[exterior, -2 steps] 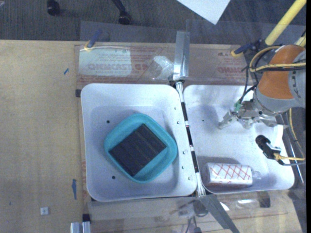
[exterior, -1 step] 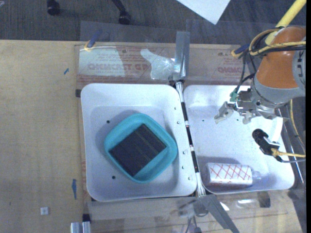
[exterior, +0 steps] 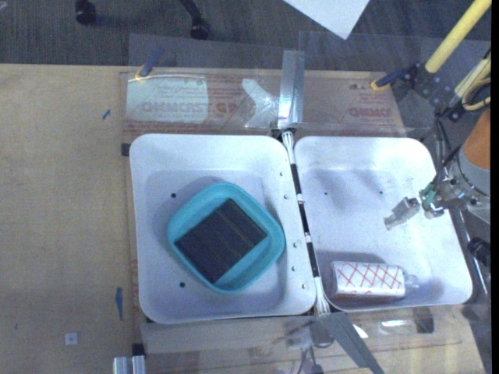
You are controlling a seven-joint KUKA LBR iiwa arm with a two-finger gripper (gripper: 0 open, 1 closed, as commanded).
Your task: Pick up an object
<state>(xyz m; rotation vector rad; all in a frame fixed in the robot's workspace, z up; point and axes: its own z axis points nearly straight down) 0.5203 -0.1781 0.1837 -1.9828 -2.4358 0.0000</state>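
Nearest me, along the front wall of the right bin (exterior: pixel 437 170), lies a small white packet with a red criss-cross pattern (exterior: pixel 368 278), flat on its side; no lettering on it can be made out. In the left bin (exterior: pixel 156 162) sits a teal square dish (exterior: pixel 226 236) turned cornerwise, with a dark ribbed pad (exterior: pixel 219 240) resting inside it. Further back over the right bin, the gripper (exterior: pixel 404 211) hangs above the bare white floor, well apart from the packet; its pale fingers (exterior: pixel 396 216) look slightly parted with nothing between them. Behind the bins a clear sheet covers a board (exterior: pixel 175 106) bearing reddish mirrored writing, too faint to read with confidence.
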